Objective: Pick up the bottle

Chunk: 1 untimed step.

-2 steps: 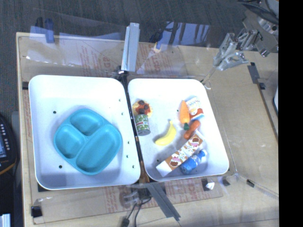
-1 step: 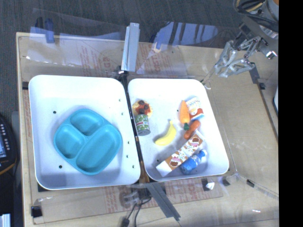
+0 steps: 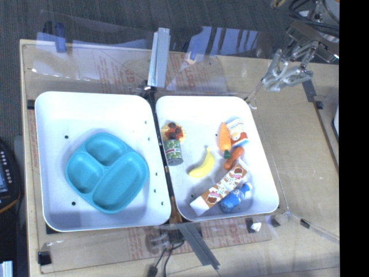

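A small bottle (image 3: pixel 173 153) with a green label and a dark cap lies in the right bin (image 3: pixel 262 154), close to its left wall. A blue, crumpled, bottle-like item (image 3: pixel 237 199) lies at the bin's front right, beside a long printed carton (image 3: pixel 222 188). My gripper (image 3: pixel 286 75) hangs outside the bins, above the bench past the right bin's far right corner, well away from both bottles. Nothing is in it.
The right bin also holds a yellow banana (image 3: pixel 202 165), an orange carrot-like toy (image 3: pixel 223 137), a white and blue pack (image 3: pixel 234 126), a red piece (image 3: pixel 236 152) and a dark orange toy (image 3: pixel 172 131). A blue divided plate (image 3: pixel 108 172) lies in the left bin (image 3: pixel 52 114).
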{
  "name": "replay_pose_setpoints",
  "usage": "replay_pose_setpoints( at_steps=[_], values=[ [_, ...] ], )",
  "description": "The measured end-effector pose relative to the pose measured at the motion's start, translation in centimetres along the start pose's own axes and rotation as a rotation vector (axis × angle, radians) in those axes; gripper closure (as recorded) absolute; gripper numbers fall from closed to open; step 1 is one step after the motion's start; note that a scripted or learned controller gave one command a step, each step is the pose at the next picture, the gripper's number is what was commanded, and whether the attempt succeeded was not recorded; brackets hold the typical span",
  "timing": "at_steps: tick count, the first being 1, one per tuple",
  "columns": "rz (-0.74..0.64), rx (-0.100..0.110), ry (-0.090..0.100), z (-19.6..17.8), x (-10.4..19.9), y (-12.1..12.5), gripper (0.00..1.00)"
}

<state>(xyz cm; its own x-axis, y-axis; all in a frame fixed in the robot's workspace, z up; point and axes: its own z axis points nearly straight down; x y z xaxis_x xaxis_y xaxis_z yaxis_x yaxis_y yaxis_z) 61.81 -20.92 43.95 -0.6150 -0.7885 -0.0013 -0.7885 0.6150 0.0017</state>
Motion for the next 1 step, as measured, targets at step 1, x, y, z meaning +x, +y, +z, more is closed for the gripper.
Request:
replay_pose_setpoints(
  at_steps=[1],
  values=[
    [-0.383, -0.007, 0.001, 0.07, 2.48, 2.99, 1.00]
  ],
)
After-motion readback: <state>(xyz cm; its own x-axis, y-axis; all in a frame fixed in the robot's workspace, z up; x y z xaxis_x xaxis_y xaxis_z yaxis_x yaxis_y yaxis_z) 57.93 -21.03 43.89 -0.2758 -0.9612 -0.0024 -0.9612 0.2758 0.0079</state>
